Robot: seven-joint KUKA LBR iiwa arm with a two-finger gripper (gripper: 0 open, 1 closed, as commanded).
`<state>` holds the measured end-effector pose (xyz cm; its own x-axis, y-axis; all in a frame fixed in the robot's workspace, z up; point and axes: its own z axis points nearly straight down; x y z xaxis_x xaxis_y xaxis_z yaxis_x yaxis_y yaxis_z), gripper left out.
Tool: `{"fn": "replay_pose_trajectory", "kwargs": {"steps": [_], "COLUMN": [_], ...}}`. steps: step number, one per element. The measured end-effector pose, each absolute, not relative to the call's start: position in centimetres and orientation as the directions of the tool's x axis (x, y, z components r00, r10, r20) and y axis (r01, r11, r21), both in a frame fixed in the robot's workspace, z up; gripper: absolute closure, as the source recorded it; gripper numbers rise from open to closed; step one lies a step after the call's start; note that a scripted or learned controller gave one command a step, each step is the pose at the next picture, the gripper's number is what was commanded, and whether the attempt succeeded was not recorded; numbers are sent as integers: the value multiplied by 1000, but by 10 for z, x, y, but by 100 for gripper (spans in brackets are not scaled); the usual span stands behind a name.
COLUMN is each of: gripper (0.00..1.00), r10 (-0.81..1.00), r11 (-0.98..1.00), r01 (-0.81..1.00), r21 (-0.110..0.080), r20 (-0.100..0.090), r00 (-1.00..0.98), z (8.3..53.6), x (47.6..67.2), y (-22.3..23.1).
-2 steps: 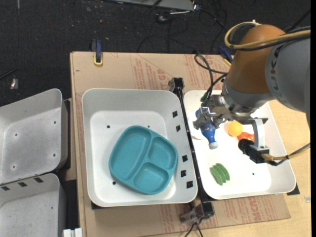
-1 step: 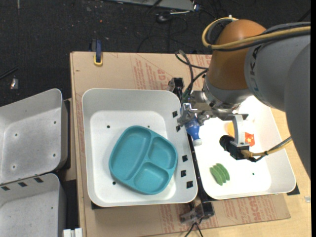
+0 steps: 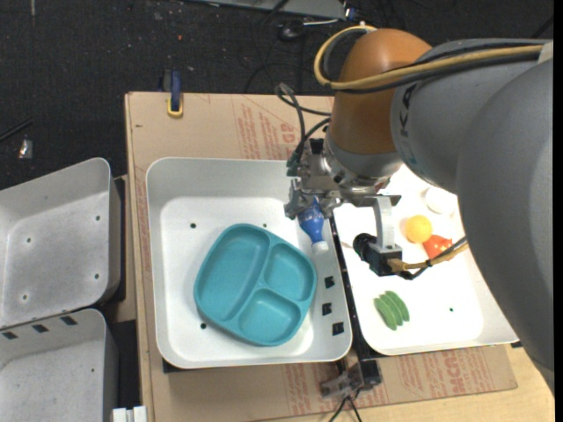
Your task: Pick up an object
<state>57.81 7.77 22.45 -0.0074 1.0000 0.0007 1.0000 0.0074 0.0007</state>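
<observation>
Arm reaches in from the right, wrist pointing down; gripper [image 3: 310, 207] pinches a blue bottle [image 3: 312, 228] over the left bin's [image 3: 167, 192] right edge. Teal divided plate [image 3: 254, 283] lies just below-left. Green pod [image 3: 391, 309], yellow fruit [image 3: 417, 228] sit farther right.

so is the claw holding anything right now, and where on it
Yes, it seems: the claw grips a small blue bottle by its upper end, the white cap end hanging down over the left bin's right edge.
</observation>
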Motion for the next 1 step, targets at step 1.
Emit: {"fn": "replay_pose_trajectory", "kwargs": {"steps": [1], "gripper": [0], "r10": [1000], "r11": [3], "r01": [1000], "r21": [0], "r20": [-1], "r00": [-3], "z": [225], "x": [578], "y": [75]}}
